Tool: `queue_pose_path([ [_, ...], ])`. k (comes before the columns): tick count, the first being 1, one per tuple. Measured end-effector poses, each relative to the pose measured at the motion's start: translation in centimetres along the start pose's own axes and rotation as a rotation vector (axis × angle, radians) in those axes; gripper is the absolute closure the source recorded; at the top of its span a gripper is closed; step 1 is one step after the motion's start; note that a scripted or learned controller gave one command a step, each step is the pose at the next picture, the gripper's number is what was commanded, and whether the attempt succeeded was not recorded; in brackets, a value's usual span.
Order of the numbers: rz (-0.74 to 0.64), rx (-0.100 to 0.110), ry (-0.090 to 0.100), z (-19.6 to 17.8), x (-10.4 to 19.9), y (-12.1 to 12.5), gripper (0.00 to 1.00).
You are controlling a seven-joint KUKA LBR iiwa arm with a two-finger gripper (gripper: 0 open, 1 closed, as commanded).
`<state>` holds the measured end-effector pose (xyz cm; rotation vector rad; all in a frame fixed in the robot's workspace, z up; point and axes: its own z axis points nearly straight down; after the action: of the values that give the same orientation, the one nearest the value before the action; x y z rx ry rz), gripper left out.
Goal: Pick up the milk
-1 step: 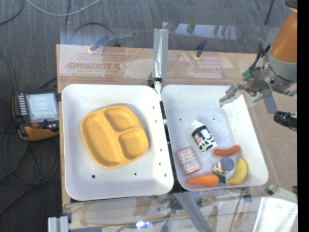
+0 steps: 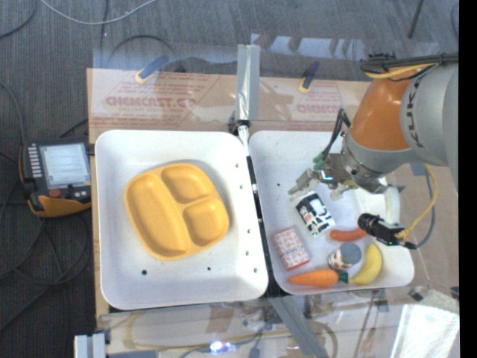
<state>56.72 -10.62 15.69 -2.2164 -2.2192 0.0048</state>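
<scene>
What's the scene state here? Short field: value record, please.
left bin: holds a yellow divided plate
right bin: holds all loose items
milk: small carton lying near the bin's middle, black and white print up
gripper: just above the milk, fingers spread, nothing between them
other items: pink box, carrot, banana, red sausage, round can
task status: milk not yet grasped

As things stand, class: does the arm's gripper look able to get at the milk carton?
Probably yes. The gripper hangs just above the milk carton in the right bin, and nothing lies on top of it. The sausage and pink box lie close but apart.
</scene>
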Motion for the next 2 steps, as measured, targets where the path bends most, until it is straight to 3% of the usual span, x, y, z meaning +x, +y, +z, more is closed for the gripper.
queue_pose_path([
  [1, 0.022, -0.003, 0.000, 6.2, -3.9, 0.0, 0.00],
  [2, -0.050, -0.002, -0.002, -3.6, 1.7, 6.1, 0.00],
])
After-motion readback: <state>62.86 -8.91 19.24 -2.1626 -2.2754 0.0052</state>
